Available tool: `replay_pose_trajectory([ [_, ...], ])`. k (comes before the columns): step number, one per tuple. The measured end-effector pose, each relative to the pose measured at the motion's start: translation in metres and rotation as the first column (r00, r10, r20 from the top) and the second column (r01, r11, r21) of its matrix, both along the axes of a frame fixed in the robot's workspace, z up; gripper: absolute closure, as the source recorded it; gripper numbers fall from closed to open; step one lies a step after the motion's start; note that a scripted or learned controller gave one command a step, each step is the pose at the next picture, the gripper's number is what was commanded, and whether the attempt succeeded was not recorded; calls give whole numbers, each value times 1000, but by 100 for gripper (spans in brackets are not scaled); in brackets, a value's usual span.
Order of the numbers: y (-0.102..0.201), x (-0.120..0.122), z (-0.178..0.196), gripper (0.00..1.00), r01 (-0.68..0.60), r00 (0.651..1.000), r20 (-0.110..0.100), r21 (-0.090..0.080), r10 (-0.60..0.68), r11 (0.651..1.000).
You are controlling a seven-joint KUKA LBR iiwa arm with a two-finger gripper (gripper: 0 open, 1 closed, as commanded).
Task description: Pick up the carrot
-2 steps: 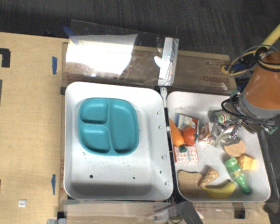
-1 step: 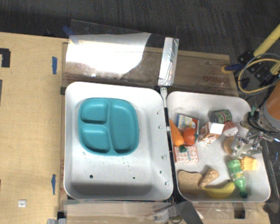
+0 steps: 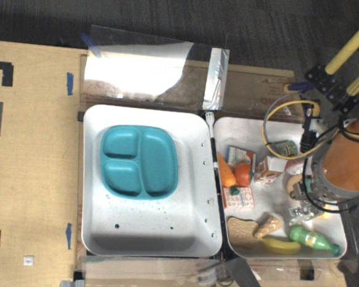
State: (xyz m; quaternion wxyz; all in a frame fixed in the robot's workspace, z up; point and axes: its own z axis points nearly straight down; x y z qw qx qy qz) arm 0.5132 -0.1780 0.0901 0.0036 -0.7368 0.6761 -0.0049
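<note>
The carrot lay ungrasped in the right bin, well left of the hand, whose grip state could not be told; pickup remained outstanding.

A teal divided plate sits against the white of the left bin, whose floor carries a scatter of small dark specks. In the white right bin, an orange carrot lies beside a red tomato, with a yellow banana, a green bottle with a yellow label band, and a tan slice of bread nearby. The arm shows its orange band over grey, trailed by a yellow cable loop. Blue tape marks and black corner marks dot the pale wooden bench.
</note>
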Motion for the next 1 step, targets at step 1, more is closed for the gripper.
replay_pose_trajectory([
  [1, -20, 8, 66, 100, -342, 940, -6, 2, 342, 940],
])
